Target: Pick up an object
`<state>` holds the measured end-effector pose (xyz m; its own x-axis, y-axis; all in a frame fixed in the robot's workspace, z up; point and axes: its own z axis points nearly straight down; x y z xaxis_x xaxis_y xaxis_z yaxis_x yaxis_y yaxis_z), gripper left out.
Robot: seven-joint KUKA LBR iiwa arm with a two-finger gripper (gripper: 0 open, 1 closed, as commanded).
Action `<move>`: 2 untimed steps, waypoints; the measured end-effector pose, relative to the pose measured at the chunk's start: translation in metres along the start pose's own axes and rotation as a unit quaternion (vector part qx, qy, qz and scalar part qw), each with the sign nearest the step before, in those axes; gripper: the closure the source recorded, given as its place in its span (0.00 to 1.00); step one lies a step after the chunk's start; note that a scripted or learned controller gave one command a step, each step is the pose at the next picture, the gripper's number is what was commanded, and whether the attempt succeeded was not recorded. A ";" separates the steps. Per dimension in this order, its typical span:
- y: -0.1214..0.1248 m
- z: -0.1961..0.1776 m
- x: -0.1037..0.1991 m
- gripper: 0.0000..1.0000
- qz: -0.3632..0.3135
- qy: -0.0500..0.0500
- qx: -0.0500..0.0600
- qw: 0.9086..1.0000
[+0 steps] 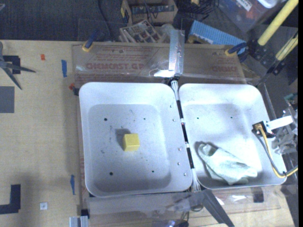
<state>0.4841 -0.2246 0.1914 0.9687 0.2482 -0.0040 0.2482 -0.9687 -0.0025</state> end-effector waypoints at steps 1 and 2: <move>-0.002 0.013 -0.003 1.00 0.023 -0.001 0.001 1.000; -0.001 -0.039 -0.003 1.00 0.024 0.000 0.000 1.000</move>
